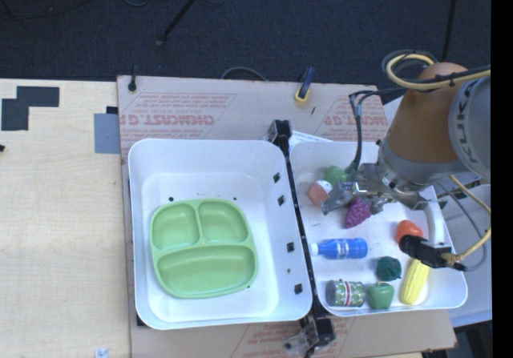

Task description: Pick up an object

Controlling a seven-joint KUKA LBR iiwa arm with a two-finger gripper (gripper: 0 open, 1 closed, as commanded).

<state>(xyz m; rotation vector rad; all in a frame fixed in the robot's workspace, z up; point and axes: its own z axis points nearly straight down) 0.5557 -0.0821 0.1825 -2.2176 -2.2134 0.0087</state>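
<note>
While fingers' state unclear, gripper (362,193) over purple grapes (357,211), right bin (454,295) mid.

Grey arm with orange band above the wrist, entering from the right and bent downward, its claw (350,198) lowered at the end of the wrist, pointing left.

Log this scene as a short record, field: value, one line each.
left bin: green divided plate
right bin: purple grapes, blue bottle, orange toy, dark green toy, corn cob, small can, green pepper
gripper: low over the grapes, at the bin's upper part
grasp: cannot tell
</note>
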